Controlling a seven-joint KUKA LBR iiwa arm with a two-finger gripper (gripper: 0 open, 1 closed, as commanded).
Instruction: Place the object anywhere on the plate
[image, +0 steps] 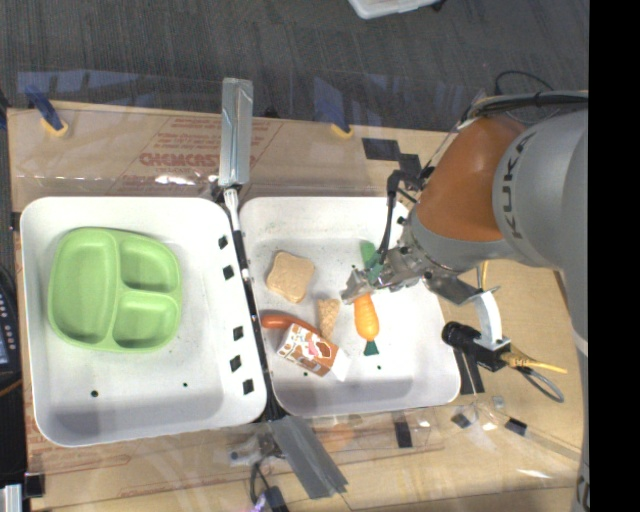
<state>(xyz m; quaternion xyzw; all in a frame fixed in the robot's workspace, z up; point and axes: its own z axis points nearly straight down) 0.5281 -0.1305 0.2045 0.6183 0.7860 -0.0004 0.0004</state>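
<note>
You are looking at a robotics lab: a KUKA arm (500, 190) over a cardboard-covered bench (130, 150), two white bins (60, 400) taped side by side, toy food, grey carpet (150, 40) beyond.

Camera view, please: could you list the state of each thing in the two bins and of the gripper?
Plate: upright in the left bin, nothing on it.
Bread: flat in the right bin.
Cracker: flat, beside the carton.
Carton: on its side.
Sausage: lying against the carton.
Carrot: lying flat, just below the gripper.
Gripper: low over the carrot.
</note>
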